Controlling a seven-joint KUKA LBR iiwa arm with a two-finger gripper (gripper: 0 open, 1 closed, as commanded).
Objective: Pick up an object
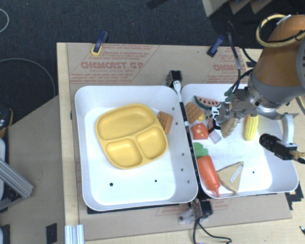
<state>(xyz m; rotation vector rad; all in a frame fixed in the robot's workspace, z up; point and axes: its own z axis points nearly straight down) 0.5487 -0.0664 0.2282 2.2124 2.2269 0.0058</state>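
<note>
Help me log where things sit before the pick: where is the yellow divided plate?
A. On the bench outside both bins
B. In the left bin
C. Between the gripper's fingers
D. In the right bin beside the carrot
B: the yellow divided plate lies flat in the left bin, with the carrot across the divider in the right bin.

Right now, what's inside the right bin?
Right bin holds a carrot, sandwich wedge, corn cob, watermelon slice and strawberry. The gripper covers whatever lies beneath it.
</note>
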